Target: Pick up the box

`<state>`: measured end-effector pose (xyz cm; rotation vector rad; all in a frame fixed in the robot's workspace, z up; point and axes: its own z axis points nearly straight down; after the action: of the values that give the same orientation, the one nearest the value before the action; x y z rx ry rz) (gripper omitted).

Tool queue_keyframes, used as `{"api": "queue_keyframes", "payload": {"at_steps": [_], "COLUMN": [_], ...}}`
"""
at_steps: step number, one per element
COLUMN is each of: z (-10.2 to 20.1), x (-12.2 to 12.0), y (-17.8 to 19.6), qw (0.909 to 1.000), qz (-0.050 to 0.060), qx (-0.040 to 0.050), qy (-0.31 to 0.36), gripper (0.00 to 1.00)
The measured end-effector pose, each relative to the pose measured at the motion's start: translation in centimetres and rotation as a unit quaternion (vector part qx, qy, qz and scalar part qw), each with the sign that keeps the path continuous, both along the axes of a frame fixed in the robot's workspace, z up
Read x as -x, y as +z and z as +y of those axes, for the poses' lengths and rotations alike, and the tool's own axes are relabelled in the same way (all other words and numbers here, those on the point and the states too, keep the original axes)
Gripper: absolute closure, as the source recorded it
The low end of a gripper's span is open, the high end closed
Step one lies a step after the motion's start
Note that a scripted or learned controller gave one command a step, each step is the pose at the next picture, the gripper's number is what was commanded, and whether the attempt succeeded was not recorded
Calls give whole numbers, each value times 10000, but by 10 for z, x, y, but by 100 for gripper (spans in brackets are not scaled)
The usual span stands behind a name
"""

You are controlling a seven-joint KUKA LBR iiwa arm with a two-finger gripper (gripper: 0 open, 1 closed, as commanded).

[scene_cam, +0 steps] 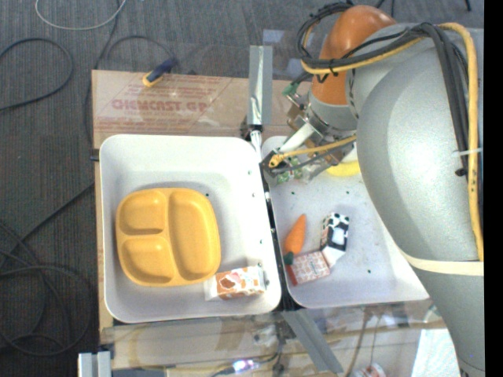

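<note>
You have the end effector [284,166] low over the top left corner of the right bin [369,277], hard against the divider between the two bins, and you cannot tell from this slanted view how wide it stands or whether it has anything in it, since wiring and the wrist crowd it. Which box you mean is a judgement: the clearest one is the small orange and white carton [236,283] lying on its side in the left bin [177,151], at the bottom right corner beside the yellow divided plate [167,236]. A flatter red and white packet [311,267] lies in the right bin, touching the carrot [295,235], with a black and white toy [335,231] just beside it. Either target sits well apart from the end effector, so you risk closing on nothing here. Going for the carton, the bin wall and the plate rim leave little room around it, and it could tip or slide. Going for the packet, you could catch the carrot with it. A yellow object [346,168] lies partly hidden under the arm
</note>
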<state>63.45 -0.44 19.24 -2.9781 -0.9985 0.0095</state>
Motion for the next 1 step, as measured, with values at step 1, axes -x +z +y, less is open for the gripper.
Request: {"api": "queue_keyframes", "payload": {"at_steps": [1], "z": [38], "x": [40], "y": [-11], "qw": [10000], "qz": [-5], "qx": [5], "qy": [15], "gripper": [100]}}
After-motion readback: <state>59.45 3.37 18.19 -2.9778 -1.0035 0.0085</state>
